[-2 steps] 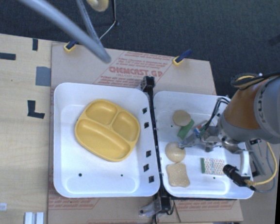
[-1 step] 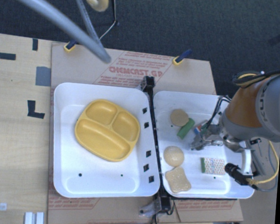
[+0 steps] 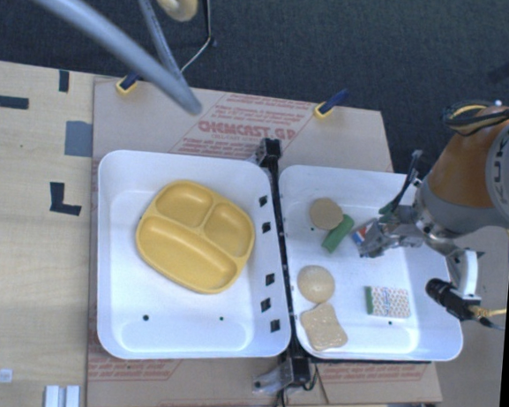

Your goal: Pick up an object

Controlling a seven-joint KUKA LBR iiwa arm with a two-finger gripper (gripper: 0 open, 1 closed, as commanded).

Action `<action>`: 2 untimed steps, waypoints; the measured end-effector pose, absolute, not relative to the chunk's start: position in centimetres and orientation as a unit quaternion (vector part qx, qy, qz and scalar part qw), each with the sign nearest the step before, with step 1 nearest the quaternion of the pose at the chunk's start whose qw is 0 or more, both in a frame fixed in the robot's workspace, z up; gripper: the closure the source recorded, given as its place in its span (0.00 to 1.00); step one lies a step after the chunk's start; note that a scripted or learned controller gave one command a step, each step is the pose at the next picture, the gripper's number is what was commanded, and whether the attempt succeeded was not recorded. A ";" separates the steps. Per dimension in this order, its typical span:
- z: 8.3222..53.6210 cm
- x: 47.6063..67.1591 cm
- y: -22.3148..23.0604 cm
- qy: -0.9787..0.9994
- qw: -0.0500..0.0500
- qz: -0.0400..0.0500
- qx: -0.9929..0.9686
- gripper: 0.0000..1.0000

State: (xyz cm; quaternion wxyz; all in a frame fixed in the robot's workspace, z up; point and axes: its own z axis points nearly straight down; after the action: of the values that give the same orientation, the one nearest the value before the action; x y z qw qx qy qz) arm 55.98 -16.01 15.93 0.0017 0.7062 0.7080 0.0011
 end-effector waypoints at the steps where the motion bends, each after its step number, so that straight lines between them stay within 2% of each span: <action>1: 21.2 56.2 -17.1 0.708 0.002 0.001 0.707 1.00; 2: 26.7 57.3 -16.7 0.708 0.002 0.001 0.706 1.00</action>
State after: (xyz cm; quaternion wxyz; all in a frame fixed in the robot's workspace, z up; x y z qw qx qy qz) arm 57.28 -16.69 26.65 0.0024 0.7061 0.7081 0.0012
